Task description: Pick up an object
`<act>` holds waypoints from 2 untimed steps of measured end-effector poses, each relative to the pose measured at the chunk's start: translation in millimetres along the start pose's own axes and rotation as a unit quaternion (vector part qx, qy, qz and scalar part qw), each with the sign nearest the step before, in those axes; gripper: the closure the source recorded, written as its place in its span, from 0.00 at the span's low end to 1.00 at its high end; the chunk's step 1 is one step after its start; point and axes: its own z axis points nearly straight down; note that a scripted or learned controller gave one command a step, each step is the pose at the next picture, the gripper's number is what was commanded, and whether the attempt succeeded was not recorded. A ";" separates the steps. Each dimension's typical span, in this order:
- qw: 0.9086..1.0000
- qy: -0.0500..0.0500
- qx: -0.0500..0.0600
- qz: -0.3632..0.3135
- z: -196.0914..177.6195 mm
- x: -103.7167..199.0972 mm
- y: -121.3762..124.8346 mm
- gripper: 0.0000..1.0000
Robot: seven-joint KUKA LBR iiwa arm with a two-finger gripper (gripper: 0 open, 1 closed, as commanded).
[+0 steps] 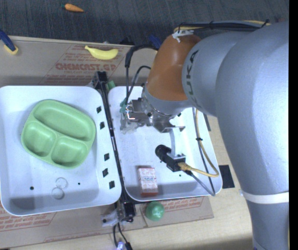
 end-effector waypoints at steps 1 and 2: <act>1.000 0.000 -0.001 0.002 -24.9 -30.1 -44.7 1.00; 1.000 0.000 -0.001 0.001 -24.7 -29.8 -44.7 0.00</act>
